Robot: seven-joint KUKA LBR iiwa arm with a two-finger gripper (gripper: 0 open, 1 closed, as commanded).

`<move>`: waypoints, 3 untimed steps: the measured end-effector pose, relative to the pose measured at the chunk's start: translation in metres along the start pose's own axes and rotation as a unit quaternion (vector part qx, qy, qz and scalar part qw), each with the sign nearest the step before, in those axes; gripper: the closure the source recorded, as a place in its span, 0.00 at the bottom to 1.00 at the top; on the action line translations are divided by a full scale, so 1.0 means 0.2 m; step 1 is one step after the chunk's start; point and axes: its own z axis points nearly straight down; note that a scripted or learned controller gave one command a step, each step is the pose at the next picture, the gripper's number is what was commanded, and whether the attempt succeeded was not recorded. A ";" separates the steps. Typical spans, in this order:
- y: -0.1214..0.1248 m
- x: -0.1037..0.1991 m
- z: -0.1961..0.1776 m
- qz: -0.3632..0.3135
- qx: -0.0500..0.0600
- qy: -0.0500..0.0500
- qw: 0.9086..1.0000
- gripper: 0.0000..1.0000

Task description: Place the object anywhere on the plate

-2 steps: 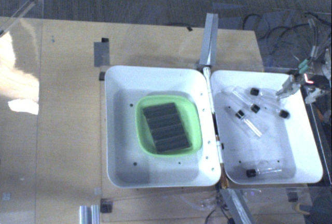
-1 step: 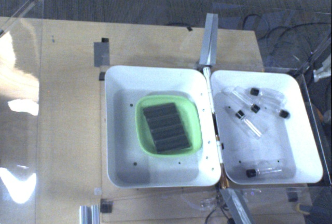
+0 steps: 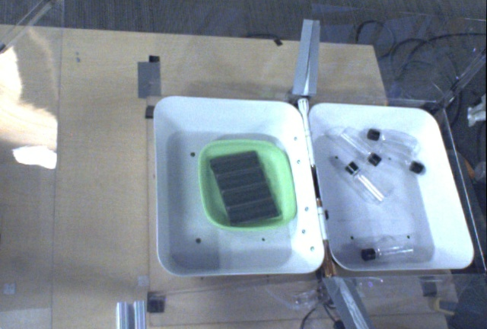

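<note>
I cannot tell whether my gripper is released or clenched at this moment. The thing I take to be the task's object, a dark ribbed block (image 3: 243,187), lies flat in the green plate (image 3: 207,167), which sits in the left bin (image 3: 175,244). It is turned a little askew and fills most of the plate's floor, so by my judgement the placing looks already done. It looks stiff and fairly light, perhaps rubber or foam. The ridges should give decent purchase, so I would take it across its narrow width, near the middle, coming straight down. The plate's raised rim leaves little room beside its long edges. In the right bin (image 3: 449,244) lie several clear vials (image 3: 369,186) with black caps, one apart near the front wall (image 3: 389,250). Those look light, slick, round and prone to roll, possibly fragile; I would close on one across its body, gently.
</note>
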 end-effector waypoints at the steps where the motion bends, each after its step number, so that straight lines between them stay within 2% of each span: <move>1: 0.10 -0.01 0.70 0.007 0.005 0.001 1.000 0.00; 2: -0.02 -0.01 0.58 0.030 0.003 0.001 1.000 0.00; 3: -0.01 -0.03 0.22 0.061 0.001 0.000 0.998 0.00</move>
